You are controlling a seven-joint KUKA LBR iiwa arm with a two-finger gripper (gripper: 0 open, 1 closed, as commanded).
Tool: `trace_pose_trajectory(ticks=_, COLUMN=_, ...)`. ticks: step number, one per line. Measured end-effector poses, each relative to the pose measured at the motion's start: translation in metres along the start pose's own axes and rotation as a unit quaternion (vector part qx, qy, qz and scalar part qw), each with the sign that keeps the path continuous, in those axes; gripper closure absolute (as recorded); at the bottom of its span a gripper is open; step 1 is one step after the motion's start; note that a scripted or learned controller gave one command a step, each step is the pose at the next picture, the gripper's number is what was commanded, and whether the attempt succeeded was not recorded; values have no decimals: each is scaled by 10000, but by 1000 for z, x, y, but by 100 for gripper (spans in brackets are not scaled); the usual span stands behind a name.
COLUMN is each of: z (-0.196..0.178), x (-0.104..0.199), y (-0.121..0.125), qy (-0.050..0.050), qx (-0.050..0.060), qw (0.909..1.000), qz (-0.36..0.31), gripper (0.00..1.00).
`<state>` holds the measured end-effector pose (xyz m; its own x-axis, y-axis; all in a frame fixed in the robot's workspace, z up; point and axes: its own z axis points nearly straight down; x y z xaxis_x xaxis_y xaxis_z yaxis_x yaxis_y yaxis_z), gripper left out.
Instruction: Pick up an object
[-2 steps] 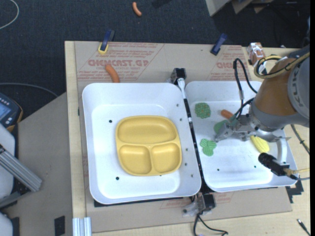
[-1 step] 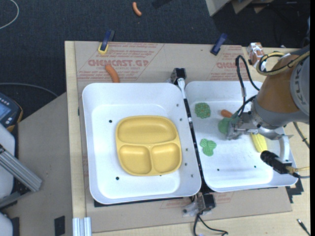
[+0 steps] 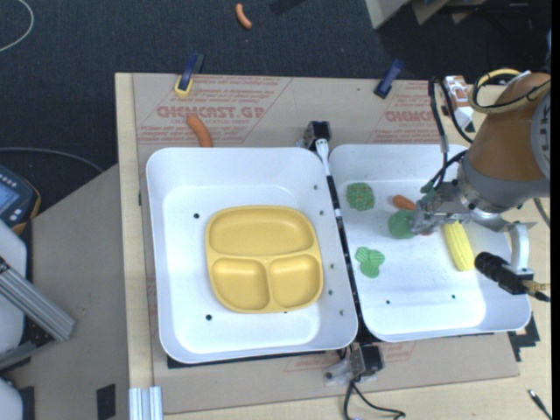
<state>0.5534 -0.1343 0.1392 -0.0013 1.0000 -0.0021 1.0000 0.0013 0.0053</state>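
The left bin [image 3: 175, 261] holds a yellow divided tray [image 3: 262, 256], while in the right bin [image 3: 420, 309] the gripper [image 3: 423, 220], grip unreadable, sits at three o'clock of a green toy [image 3: 401, 225], touching it.

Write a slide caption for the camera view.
Gripper over the right bin beside green toy food; yellow tray in left bin.

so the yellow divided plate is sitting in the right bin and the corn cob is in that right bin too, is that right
Not quite. The camera view shows the yellow divided plate in the left bin, not the right one. The corn cob is indeed in the right bin.
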Motion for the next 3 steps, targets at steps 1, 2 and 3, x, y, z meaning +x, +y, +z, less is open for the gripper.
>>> trace_pose_trajectory(ticks=1, z=-43, x=-3, y=2, qy=-1, qx=-5, qw=10000, qz=4, gripper=100)
trace_pose_trajectory(ticks=2, z=-89, x=-3, y=4, qy=-2, qx=-10, qw=10000, qz=-1, gripper=100)
trace_pose_trajectory(ticks=3, z=-91, x=45, y=-31, qy=24, qx=46, qw=10000, qz=-11, gripper=100)
